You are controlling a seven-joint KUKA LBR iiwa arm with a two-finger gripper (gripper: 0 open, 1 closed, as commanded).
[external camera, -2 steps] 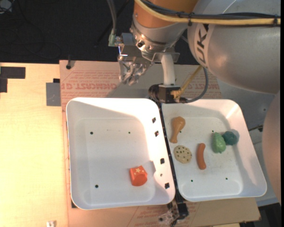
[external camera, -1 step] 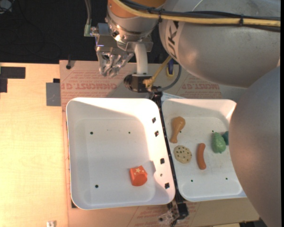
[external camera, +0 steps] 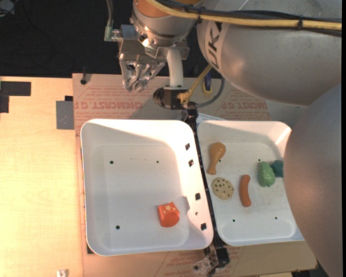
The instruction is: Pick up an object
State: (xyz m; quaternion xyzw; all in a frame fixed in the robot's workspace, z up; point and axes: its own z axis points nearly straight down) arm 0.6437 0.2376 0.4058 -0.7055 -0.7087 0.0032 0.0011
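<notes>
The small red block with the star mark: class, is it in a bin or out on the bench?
In a bin. The small red block lies on the floor of the left shallow white bin, near its lower right corner.

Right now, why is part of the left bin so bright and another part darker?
In the camera view, warm light hits the left bin from one side: its left wall and floor glare white, while a slanted shadow darkens its upper right corner. The orange block throws a small shadow too. The arm is near the lens and looks soft; the pincer is a little blurry.
</notes>
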